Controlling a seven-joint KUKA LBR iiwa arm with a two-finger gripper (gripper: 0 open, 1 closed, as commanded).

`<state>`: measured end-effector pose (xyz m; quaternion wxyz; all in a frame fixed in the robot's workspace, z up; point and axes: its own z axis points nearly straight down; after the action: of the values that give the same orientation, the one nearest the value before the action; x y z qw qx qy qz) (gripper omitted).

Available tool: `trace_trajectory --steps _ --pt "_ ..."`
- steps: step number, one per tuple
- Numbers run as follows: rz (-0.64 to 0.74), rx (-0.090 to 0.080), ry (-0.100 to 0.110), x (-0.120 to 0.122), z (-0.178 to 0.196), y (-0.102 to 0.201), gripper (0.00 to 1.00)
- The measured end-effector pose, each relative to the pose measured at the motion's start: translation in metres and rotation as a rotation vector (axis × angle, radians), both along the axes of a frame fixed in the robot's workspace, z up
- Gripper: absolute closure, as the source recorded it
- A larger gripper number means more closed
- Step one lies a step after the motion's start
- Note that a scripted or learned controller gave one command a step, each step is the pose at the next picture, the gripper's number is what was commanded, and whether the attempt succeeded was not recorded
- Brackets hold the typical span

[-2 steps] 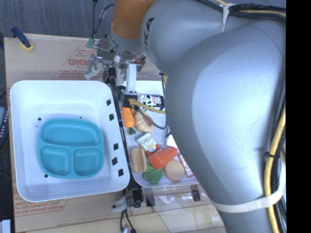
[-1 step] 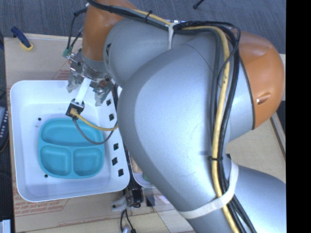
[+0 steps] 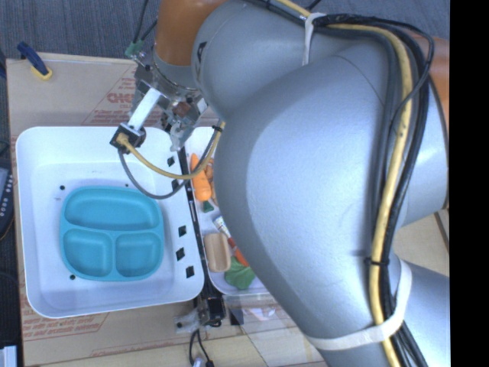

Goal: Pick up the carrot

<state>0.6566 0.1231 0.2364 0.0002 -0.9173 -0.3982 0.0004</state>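
Claw poised over the bin divide, carrot not yet picked up.

The claw (image 3: pixel 177 128) hangs near the top of the strip where the two bins meet, just above and left of the carrot (image 3: pixel 202 183); whether it is spread or pressed together I cannot tell, since the wrist hardware hides the tips. The carrot lies at the left edge of the right bin (image 3: pixel 218 281), well short of being held, with a tan piece (image 3: pixel 216 252) and a green piece (image 3: pixel 240 277) further down the same bin. This looks like the approach step: the next move calls for shifting slightly right and down so the claw straddles the carrot. The arm (image 3: pixel 321 167) bends in from the right, its grey bulk covering most of the right bin, orange band uppermost. In the left bin (image 3: pixel 34 228) sits a blue divided tray (image 3: pixel 113 232).
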Motion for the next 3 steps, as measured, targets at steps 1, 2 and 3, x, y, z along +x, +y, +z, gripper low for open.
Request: trace_trajectory --steps 1,2,3 --pt "0.018 0.007 0.0 -0.079 -0.128 0.008 0.0" --pt "0.024 0.005 0.004 -0.08 -0.121 0.008 1.0" --pt "-0.05 0.0 -0.003 -0.123 -0.042 -0.032 1.0"
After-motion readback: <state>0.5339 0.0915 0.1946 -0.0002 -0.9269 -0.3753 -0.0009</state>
